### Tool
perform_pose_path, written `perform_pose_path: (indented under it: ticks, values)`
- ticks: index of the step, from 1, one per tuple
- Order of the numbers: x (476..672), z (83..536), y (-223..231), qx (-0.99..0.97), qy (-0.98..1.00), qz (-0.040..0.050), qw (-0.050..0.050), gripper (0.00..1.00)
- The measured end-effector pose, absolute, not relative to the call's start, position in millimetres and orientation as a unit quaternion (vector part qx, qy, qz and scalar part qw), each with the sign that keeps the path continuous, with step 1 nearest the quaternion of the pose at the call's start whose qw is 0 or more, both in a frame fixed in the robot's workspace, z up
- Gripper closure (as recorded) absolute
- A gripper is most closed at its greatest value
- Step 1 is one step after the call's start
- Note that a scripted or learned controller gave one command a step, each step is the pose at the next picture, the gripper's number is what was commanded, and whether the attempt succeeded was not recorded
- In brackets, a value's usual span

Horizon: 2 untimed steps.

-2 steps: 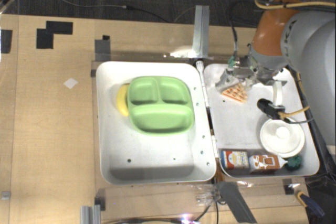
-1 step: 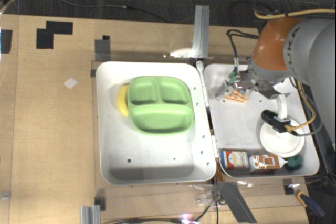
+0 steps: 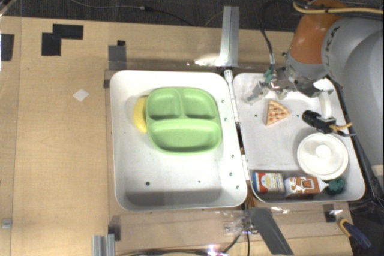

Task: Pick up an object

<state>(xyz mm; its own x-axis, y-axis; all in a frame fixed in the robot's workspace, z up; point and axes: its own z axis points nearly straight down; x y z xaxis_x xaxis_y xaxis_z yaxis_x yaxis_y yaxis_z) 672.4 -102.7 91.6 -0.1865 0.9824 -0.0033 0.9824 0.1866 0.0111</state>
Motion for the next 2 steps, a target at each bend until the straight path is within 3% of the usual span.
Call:
perform_pose_path:
  ticks: [1, 2]
  values:
    - [632.6, 86.7, -120.9, 0.634, 0.773, 0.0017, 0.003, 0.0]
    - [635.0, 99.4, -120.7, 0.633, 0.774, 0.0036, 0.006, 1.0]
